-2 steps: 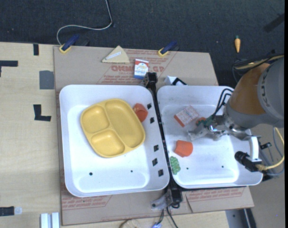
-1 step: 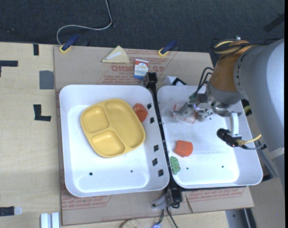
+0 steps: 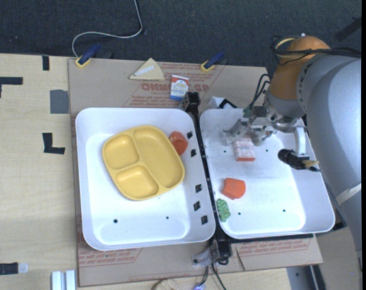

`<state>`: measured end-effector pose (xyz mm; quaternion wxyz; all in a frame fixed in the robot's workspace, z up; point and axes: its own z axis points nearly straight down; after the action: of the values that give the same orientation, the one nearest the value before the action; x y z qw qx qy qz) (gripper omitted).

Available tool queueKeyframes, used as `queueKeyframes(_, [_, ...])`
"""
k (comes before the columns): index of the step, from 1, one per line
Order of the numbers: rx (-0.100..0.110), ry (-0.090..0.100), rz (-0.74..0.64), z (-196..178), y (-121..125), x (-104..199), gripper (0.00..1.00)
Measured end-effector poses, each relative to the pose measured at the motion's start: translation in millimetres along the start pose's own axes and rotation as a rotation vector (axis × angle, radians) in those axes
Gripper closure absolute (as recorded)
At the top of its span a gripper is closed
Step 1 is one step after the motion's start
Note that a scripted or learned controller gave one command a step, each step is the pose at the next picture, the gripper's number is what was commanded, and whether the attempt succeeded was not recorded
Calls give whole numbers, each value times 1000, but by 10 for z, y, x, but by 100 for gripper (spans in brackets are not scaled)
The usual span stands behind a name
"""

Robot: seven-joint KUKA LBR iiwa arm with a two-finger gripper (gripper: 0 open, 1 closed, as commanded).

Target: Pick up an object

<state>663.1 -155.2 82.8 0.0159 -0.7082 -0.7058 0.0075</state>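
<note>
A small green object (image 3: 223,209) lies at the right bin's (image 3: 273,222) near-left edge, an orange block (image 3: 234,188) just beyond it with bare floor to its right. Farther back, the gripper (image 3: 250,129) hangs over a small white-and-red box (image 3: 244,150); whether its fingers are spread or touching it cannot be told. The yellow divided plate (image 3: 143,161) fills the left bin (image 3: 104,222).

We see a pale wooden bench (image 3: 26,162) running across the frame, a brown cardboard sheet (image 3: 110,83) laid over its middle. Two shallow white bins sit side by side on the cardboard: the left bin (image 3: 92,222) at centre, the right bin (image 3: 310,216) toward the right. A small carton (image 3: 179,88) and a triangular wedge (image 3: 148,70) rest on the cardboard above them, near the top.
</note>
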Motion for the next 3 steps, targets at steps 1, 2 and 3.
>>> queueKeyframes(1, [-35,-13,-6,-28,-128,-5,0])
queueKeyframes(2, [-37,-16,-6,-29,-208,3,0])
queueKeyframes(3, [-39,-17,-7,-144,-201,5,100])
